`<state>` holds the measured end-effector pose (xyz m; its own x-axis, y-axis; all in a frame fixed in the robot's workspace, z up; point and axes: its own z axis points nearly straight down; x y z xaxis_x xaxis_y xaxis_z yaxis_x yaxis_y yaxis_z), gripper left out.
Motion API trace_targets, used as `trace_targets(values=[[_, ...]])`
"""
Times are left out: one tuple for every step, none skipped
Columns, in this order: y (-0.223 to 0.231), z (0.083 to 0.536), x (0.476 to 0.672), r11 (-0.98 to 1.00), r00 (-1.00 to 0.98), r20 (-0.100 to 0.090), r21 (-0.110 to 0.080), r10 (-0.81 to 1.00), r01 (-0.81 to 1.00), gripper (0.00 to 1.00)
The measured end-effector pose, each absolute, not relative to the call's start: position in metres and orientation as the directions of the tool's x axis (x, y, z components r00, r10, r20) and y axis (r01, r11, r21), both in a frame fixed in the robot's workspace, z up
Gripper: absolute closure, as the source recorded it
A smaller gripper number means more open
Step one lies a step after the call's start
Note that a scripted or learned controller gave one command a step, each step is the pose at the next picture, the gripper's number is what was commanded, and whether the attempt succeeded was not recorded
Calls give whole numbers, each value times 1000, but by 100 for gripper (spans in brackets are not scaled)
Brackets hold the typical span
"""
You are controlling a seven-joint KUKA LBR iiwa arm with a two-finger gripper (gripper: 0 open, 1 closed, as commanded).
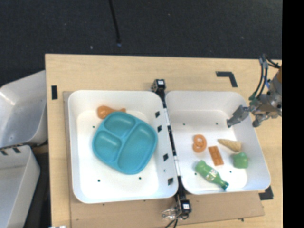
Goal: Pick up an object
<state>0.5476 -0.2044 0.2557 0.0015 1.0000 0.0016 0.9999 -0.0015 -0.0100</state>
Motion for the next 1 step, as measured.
trace_targets(values=[[-204,262,550,1,-1,-1,1,1000,1000,0]])
